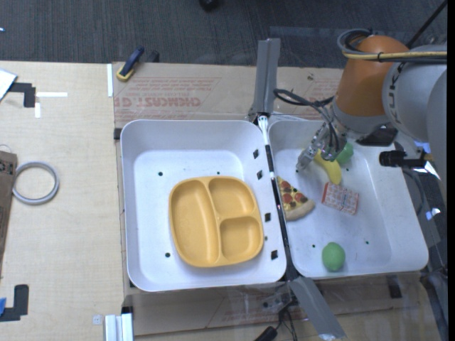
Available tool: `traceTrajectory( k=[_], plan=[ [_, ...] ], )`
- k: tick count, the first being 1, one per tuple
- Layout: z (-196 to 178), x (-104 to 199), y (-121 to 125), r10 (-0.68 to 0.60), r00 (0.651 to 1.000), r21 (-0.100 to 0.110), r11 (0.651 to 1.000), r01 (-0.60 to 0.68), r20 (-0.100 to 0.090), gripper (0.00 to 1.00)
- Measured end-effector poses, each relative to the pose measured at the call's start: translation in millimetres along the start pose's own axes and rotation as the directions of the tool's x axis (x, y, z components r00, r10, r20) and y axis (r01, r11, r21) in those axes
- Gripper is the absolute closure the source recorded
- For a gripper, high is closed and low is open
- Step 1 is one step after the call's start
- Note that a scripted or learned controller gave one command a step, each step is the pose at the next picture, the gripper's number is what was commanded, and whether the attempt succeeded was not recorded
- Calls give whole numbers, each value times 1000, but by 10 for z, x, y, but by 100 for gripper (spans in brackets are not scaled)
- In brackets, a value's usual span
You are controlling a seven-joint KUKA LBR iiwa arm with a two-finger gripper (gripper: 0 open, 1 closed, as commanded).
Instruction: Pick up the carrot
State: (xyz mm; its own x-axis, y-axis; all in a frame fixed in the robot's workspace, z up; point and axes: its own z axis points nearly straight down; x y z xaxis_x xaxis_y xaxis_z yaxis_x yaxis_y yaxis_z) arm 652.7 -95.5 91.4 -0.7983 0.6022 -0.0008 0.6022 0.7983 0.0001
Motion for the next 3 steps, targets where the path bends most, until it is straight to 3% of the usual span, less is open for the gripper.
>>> traceTrajectory(
  k=[1,2,3],
  plan=[
    [-90,-11,6,0,1000,-2,1000,0,3,100],
    [-5,-138,-216,-310,951,-1,951,310,1,100],
    [1,66,-18,-543,840,-2,840,543,1,100]
  ],
)
